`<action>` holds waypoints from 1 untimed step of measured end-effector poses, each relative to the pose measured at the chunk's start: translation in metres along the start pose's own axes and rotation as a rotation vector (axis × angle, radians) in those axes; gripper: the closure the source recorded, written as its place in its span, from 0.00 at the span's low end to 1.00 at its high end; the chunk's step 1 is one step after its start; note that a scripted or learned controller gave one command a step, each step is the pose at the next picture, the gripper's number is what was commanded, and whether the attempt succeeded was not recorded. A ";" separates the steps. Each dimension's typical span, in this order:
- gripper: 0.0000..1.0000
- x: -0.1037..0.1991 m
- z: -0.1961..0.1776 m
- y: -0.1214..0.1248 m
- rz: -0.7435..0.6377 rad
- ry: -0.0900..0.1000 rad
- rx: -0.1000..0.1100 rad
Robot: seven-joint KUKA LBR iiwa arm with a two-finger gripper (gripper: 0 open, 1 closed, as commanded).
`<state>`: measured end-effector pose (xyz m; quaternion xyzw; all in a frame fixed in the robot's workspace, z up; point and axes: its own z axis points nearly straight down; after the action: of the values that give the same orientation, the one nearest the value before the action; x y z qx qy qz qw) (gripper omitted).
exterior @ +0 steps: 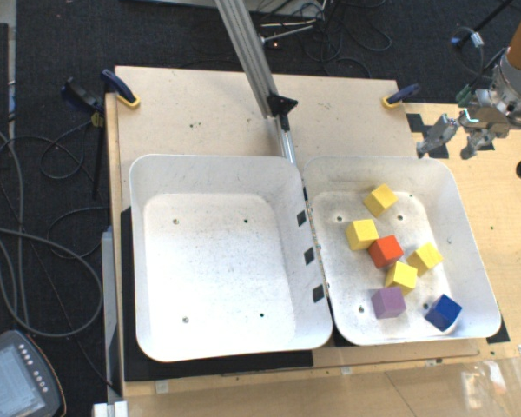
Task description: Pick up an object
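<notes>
You see gripper (pixel 456 137) at upper right, above far corner of right bin (pixel 469 224), fingers spread, nothing between them. Right bin holds seven blocks: four yellow, one at (pixel 381 200) farthest back; orange block (pixel 385 251) mid-cluster, touching yellow neighbour (pixel 362 233); purple block (pixel 388 302) toward front; blue block (pixel 443 312) at front right. Left bin (pixel 143 233) alongside.
</notes>
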<state>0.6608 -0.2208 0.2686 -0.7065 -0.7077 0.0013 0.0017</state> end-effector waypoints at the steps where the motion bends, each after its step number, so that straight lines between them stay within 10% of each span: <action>1: 0.00 0.000 -0.003 0.001 -0.002 -0.002 -0.004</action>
<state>0.6616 -0.2203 0.2719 -0.7058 -0.7084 0.0004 -0.0003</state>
